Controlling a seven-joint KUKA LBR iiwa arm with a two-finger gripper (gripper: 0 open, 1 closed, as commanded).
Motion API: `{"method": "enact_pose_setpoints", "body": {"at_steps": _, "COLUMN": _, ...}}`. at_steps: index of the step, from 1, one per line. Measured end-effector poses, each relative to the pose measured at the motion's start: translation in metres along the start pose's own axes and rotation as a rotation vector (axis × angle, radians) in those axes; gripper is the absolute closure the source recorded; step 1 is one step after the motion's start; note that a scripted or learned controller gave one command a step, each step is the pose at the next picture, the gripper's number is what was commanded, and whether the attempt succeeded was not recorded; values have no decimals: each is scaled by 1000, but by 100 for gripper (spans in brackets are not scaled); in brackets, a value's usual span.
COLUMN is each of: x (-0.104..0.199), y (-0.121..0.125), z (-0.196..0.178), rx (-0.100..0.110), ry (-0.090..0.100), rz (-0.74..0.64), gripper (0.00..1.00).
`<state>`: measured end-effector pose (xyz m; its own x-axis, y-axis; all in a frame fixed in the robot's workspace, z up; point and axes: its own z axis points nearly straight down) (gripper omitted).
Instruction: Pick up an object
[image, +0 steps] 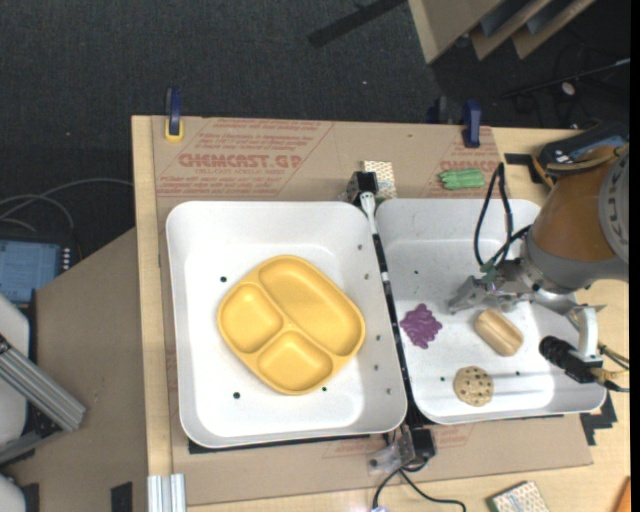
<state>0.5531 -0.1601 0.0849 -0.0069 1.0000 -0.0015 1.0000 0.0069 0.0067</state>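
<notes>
Camera view: the gripper (487, 297) hangs low in the right bin (440, 222), just beside the bread roll (498, 331) on its far side; whether its jaws are apart or together I cannot tell. Grapes (421, 325) lie left of the roll, a cookie (473, 385) nearer; the yellow plate (289, 324) sits in the left bin (200, 240). Closing from this offset could nudge the rounded roll aside rather than catch it.
</notes>
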Motion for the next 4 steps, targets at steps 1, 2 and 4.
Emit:
{"method": "enact_pose_setpoints", "body": {"at_steps": 1, "x": -45, "y": -79, "z": 0, "rx": 13, "ry": 1, "rz": 14, "gripper": 0}}
{"method": "enact_pose_setpoints", "body": {"at_steps": 2, "x": -6, "y": -15, "z": 0, "rx": 1, "ry": 0, "rz": 1, "gripper": 0}}
{"method": "enact_pose_setpoints", "body": {"at_steps": 4, "x": -63, "y": -47, "z": -10, "rx": 4, "ry": 0, "rz": 6, "gripper": 100}}
